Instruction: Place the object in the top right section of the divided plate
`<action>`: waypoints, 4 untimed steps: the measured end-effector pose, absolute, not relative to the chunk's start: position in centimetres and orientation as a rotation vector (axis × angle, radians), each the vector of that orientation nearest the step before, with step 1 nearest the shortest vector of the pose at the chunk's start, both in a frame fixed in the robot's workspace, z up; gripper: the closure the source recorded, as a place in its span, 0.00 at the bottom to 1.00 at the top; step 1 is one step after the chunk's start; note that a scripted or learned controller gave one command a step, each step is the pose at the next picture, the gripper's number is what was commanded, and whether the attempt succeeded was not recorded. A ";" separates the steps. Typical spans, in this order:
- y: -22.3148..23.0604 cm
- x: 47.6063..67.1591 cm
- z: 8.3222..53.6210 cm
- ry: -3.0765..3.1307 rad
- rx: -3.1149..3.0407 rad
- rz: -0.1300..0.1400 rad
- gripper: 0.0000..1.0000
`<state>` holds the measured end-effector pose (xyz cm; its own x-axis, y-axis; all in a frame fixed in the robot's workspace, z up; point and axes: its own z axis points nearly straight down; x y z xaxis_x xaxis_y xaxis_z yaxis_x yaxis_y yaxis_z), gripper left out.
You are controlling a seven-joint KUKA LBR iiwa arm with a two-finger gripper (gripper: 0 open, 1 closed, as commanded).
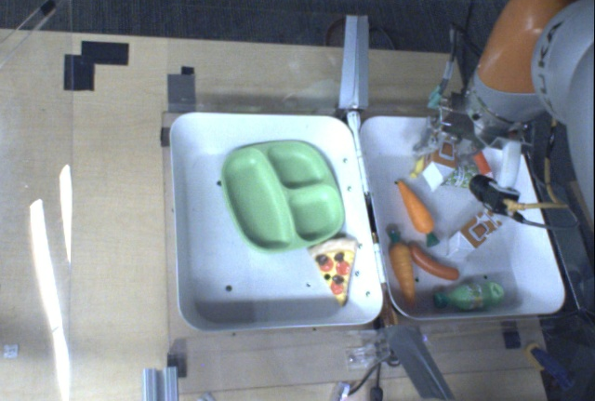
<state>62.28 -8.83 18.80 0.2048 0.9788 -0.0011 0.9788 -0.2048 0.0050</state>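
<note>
A green divided plate (282,193) lies in the left bin (200,287), with nothing in its sections. Just off its lower right rim rests a toy pizza slice (337,266). The right bin (548,283) holds an orange carrot (415,207), a second carrot (403,269), a red sausage (435,262) and a green vegetable toy (469,296). My gripper (444,145) hangs over the far part of the right bin, up and to the right of the first carrot. Nothing can be seen held in it.
A metal divider rail (353,73) runs between the two bins. Cables and small tagged fittings (483,227) hang from the wrist over the right bin's right half. The arm's orange band (521,36) looms at the upper right.
</note>
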 end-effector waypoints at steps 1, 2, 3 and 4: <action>-0.2 62.2 18.5 1.817 2.561 0.006 1.00; 7.9 60.4 18.4 1.746 2.612 0.003 1.00; 10.0 57.8 18.5 2.334 2.102 0.004 1.00; 10.0 57.8 18.5 2.333 2.102 0.005 0.00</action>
